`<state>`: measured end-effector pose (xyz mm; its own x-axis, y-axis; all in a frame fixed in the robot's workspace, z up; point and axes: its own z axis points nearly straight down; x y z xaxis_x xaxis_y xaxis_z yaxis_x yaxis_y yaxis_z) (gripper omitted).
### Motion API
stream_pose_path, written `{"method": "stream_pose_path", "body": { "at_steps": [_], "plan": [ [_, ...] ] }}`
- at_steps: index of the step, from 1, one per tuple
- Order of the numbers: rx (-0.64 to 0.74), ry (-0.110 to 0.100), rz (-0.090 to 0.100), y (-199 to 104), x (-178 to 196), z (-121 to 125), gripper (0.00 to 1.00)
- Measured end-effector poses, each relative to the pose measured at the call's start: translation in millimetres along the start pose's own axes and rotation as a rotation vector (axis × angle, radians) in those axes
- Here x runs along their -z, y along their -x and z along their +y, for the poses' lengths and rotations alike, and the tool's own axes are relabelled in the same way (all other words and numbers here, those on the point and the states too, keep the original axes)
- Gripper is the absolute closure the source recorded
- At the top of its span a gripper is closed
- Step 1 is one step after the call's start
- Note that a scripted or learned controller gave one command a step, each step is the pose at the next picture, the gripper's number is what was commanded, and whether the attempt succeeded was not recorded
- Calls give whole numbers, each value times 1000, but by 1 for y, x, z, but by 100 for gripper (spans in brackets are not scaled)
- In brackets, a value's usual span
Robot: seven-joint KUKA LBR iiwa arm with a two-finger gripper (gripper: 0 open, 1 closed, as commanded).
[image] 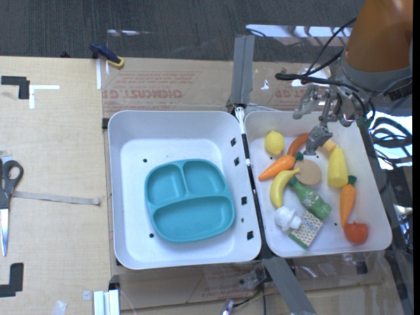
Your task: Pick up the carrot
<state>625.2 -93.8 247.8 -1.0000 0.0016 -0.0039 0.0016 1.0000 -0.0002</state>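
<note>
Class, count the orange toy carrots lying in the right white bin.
3: one orange toy carrot left-centre, one under the gripper, one near the right wall. Others may be hidden.

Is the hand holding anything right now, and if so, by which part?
Cannot be told. The hand sits low in the right bin, just above a carrot, but nothing is visibly lifted or gripped.

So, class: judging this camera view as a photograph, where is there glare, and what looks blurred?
In the camera view, bright blue-white glare washes out the upper right behind the arm and along the right bin's outer edge; the gripper and the carrot look soft; the blue tray in the left bin is evenly lit.
</note>
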Motion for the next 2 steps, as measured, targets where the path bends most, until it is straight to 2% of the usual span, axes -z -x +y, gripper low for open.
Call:
{"method": "stream_pose_path", "body": {
  "at_steps": [1,2],
  "plan": [
    [-30,0,-1,12,-141,1,0],
    [402,0,-3,-44,-153,1,0]
  ]
}}
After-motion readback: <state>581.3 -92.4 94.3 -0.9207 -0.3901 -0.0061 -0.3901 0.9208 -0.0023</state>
